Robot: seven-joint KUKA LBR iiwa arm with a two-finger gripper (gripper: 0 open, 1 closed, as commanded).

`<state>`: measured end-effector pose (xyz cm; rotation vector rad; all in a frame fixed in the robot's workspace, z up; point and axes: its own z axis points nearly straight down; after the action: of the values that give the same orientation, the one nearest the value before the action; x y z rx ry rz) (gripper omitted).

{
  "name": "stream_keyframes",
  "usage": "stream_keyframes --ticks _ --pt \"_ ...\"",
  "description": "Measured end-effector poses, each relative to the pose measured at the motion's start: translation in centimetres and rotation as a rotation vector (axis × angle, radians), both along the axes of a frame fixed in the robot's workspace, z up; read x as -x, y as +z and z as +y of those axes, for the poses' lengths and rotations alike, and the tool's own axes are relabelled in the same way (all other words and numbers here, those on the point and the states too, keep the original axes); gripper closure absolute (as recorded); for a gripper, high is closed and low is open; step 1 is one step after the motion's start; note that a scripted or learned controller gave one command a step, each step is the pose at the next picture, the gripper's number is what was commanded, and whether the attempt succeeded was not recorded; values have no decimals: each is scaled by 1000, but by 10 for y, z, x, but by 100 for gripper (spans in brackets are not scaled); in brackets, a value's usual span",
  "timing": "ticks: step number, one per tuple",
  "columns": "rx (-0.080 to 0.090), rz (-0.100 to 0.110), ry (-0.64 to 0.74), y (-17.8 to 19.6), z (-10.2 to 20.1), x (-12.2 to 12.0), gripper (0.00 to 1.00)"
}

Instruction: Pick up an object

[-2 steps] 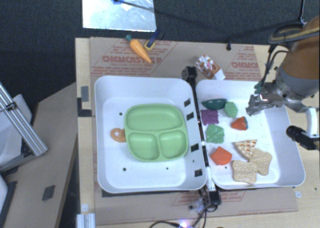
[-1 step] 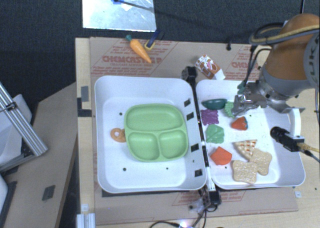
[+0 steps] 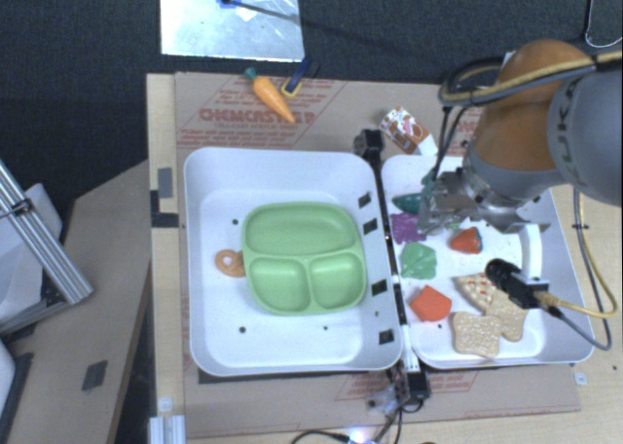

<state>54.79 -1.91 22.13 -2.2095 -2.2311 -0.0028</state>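
Approach step: gripper (image 3: pixel 440 201) low over right bin (image 3: pixel 545 335) beside purple piece (image 3: pixel 405 228) and green piece (image 3: pixel 419 259), finger opening cannot be told, nothing seen held; next move likely needs centring over one piece before closing.

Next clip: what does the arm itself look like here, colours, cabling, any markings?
The arm is grey with rounded casings and dark lettering partly visible on its side. A glossy orange band sits above the wrist. Dark cables loop over the band's top. The gripper is darker grey metal.
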Motion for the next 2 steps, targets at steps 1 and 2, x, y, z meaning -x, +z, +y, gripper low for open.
stream_keyframes --ticks 1,2 --pt "-1 -2 2 10 62 2 100" --pt "2 -2 -3 5 61 -7 100"
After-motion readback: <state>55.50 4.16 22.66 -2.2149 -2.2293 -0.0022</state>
